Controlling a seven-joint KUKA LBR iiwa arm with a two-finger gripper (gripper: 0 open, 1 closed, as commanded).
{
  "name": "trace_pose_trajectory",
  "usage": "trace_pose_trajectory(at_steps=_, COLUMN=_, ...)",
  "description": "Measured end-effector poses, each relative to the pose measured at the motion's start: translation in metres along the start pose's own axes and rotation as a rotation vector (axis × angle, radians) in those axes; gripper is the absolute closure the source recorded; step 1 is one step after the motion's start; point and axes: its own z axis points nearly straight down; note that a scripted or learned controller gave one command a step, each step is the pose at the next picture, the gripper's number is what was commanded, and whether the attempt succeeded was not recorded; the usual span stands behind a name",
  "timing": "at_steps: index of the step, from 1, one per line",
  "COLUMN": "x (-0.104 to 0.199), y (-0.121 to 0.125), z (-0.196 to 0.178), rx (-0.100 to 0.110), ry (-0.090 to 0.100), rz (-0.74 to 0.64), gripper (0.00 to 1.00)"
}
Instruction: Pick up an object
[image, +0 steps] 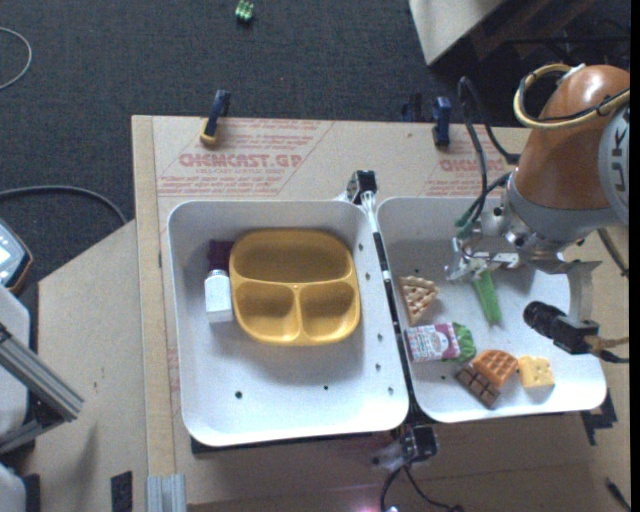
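My gripper (482, 264) hangs over the middle of the right bin (430, 215), below the grey and orange wrist. A slim green stick (488, 298) points down and toward the front from right under the gripper's tip, with its upper end hidden there. I cannot see whether it is gripped or lying on the bin floor. Also in the right bin are a pizza slice (418, 296), a pink carton (430, 343) with a green leafy piece (464, 341), a waffle (496, 366), a brown chocolate bar (477, 384) and a yellow cheese block (537, 373).
The left bin (190, 300) holds a yellow divided plate (294, 285), a white bottle (218, 295) and a small purple item (220, 251) beside it. A ridge (385, 290) separates the two bins. Clamps (214, 115) sit on the board behind.
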Motion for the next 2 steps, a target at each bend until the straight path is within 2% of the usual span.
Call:
trace_pose_trajectory(at_steps=1, x=-0.004, y=0.007, z=0.007, rx=-0.002, ry=-0.002, rz=0.002, gripper=1.00)
trace_pose_trajectory(at_steps=2, x=-0.010, y=-0.012, z=0.012, rx=0.004, ry=0.000, rz=0.003, gripper=1.00)
